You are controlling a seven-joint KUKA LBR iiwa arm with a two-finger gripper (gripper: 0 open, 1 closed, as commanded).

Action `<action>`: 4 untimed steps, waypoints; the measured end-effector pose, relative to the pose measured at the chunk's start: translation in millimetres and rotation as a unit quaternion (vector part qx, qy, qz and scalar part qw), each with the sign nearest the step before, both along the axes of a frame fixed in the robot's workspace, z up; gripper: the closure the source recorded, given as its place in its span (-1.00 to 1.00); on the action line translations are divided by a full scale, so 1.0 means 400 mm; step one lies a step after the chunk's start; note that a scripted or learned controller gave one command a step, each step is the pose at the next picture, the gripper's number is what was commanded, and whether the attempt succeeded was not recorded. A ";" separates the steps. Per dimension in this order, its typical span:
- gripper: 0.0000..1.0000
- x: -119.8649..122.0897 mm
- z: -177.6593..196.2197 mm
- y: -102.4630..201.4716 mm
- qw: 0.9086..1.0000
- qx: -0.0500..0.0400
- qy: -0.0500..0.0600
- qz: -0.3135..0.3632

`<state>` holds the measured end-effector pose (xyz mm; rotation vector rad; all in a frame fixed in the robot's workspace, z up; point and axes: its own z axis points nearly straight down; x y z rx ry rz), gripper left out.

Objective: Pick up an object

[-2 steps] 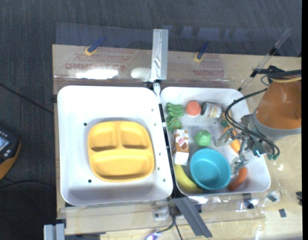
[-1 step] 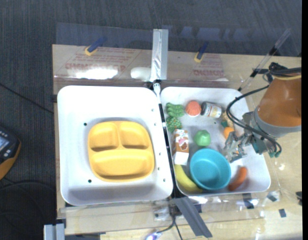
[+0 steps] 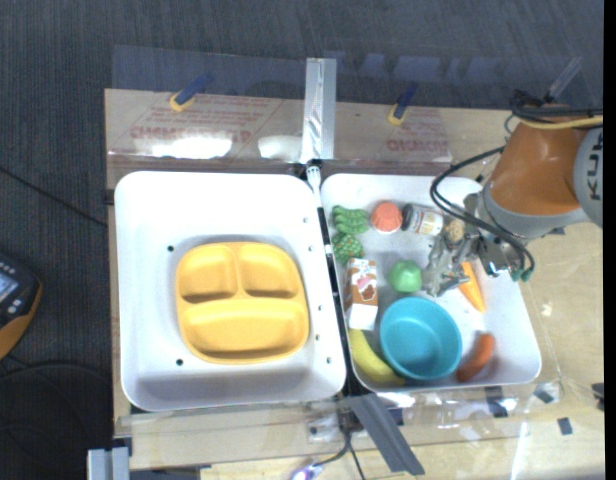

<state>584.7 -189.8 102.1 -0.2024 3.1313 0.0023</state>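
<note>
The right bin [image 3: 518, 368] holds several objects. Among them are a green ball [image 3: 406, 276], a blue bowl [image 3: 420, 338], a banana [image 3: 368, 360], a small carton [image 3: 361, 288], a leafy green toy [image 3: 348, 222], an orange-red ball [image 3: 387, 216], a small bottle [image 3: 423, 218], a carrot [image 3: 473, 286] and a reddish piece [image 3: 476, 356]. My gripper [image 3: 443, 268] hangs low in this bin, just right of the green ball and above the bowl's far rim. The carrot lies partly behind it. I see nothing clearly held.
In the left bin [image 3: 138, 268] lies a yellow divided tray [image 3: 243, 301]. A raised divider [image 3: 326, 268] separates the two bins. The arm's orange band [image 3: 538, 168] and its cables [image 3: 458, 178] hang over the right bin's far right corner.
</note>
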 end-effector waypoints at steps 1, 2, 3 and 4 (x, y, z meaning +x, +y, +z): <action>-1.00 0.000 0.000 0.000 1.000 0.000 0.000 0.000; -1.00 0.039 -0.031 -0.049 1.000 -0.002 -0.002 0.026; -1.00 -0.020 -0.030 -0.082 1.000 -0.002 -0.005 0.021; 1.00 -0.015 -0.001 -0.080 1.000 -0.003 -0.007 0.021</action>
